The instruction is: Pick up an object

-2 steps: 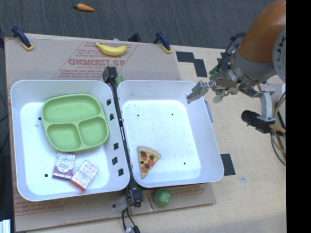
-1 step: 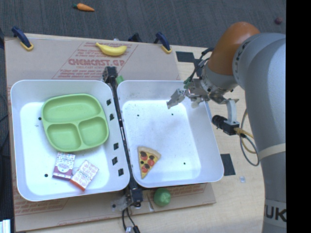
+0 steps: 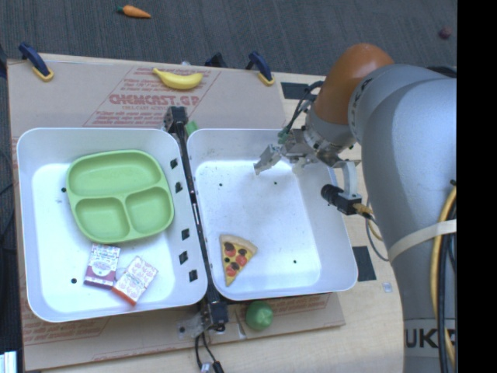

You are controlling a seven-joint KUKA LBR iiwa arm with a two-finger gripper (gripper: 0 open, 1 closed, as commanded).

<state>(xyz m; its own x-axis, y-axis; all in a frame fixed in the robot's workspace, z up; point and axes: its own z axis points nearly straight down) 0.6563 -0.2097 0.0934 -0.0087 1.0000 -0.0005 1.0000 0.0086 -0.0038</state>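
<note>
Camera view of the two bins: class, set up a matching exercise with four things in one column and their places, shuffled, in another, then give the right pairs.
Things:
1. pizza slice
2. green divided plate
3. banana
4. green ball

Places:
A. on the cardboard behind the bins
B. in the right bin
C. on the bench in front of the right bin
D. in the left bin

Pairs: 1-B, 2-D, 3-A, 4-C

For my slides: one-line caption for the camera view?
Gripper hovers over the right bin, pizza slice lying apart near its front.
</note>
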